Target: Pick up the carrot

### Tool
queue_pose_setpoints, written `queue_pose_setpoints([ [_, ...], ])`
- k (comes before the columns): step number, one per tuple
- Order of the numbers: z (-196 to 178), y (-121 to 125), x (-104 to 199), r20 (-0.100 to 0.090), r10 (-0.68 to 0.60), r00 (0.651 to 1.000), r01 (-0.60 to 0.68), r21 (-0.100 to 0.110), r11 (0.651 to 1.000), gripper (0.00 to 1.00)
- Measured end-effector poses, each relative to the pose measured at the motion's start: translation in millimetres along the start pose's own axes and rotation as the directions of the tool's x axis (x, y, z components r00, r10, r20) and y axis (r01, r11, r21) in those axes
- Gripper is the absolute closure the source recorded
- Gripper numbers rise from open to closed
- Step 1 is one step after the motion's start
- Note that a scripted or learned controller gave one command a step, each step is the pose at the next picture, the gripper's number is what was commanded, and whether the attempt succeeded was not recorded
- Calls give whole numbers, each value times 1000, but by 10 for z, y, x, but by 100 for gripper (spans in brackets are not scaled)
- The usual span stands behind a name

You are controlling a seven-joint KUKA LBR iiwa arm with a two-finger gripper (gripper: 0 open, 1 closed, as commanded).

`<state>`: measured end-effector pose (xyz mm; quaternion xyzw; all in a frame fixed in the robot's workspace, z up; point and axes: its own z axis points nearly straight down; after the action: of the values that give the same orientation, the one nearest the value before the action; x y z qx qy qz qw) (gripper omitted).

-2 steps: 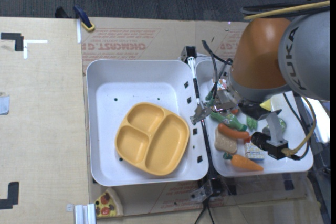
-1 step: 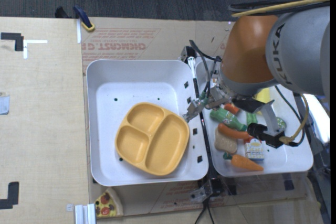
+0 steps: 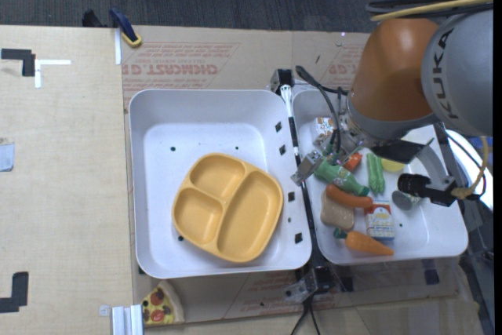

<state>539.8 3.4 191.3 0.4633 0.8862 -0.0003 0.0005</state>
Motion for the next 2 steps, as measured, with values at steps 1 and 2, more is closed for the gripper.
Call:
queue_pose_setpoints([
  [1,-10,-411,-627,3,-77,997,77,-2,997,0],
  [2,987,-873,-679,2,-36,999,36,-3,999,0],
])
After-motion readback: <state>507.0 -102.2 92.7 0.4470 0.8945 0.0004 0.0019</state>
